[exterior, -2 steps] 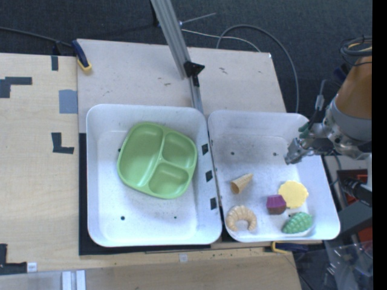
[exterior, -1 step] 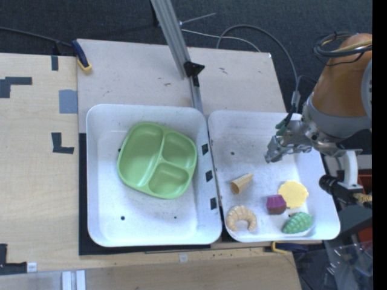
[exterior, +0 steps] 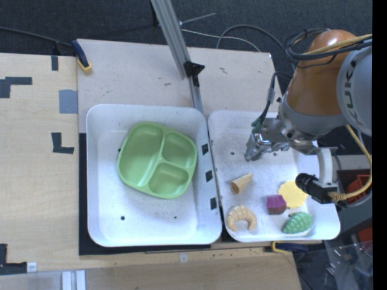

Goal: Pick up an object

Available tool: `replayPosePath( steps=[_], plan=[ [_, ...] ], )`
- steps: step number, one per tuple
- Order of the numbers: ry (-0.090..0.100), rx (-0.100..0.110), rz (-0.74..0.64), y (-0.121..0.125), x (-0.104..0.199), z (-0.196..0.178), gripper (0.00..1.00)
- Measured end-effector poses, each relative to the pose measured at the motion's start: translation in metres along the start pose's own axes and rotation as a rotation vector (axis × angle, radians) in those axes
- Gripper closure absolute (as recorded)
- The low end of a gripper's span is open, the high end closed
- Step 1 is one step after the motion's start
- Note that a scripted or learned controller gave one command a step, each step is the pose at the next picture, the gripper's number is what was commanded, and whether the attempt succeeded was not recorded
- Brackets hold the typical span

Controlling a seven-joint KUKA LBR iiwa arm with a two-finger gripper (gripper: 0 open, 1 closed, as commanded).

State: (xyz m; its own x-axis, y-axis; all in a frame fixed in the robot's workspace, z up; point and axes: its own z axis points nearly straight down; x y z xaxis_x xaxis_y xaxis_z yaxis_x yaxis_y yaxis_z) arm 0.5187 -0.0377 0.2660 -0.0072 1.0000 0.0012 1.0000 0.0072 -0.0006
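Objects for the pick sit in the right bin (exterior: 225, 125), all toward its near end: a cone-shaped piece (exterior: 241, 183) about mid-bin, a croissant (exterior: 242, 218) at the near-left corner, a small purple block (exterior: 276, 204) to the right of those, a flat yellow piece (exterior: 292, 194) touching or just beside the block's far-right side, and a green ridged item (exterior: 297, 223) at the near-right corner. None of them is touching the hand.

Camera view, arm pose: arm comes in from the right, orange band (exterior: 317, 71) high over the right bin's far-right side, grey wrist below it angling down and left. Hand (exterior: 255, 148) is over the right bin's middle, pointing down toward the bin floor, farther from the camera than the cone-shaped piece and clear of it. Nothing between the fingers that I can see. Fingertips look close to each other, but it's too small and dark there, so can't tell if they're apart or together. Cables loop off the wrist, and a black fitting (exterior: 312, 186) hangs on the arm's right side over the yellow piece.

Left bin (exterior: 97, 162) holds a green divided plate (exterior: 158, 159), three compartments, lying slightly tilted mid-bin. Both bins sit side by side on the desk (exterior: 36, 162), edges touching. A metal pole (exterior: 172, 29) runs in from the top toward the seam between the bins.
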Motion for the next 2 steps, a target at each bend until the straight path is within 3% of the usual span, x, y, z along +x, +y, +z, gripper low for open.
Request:
replayPosePath(
  steps=[2],
  plan=[
    [0.000, 0.004, -0.001, -0.001, 0.121, 0.034, 1.00]
  ],
)
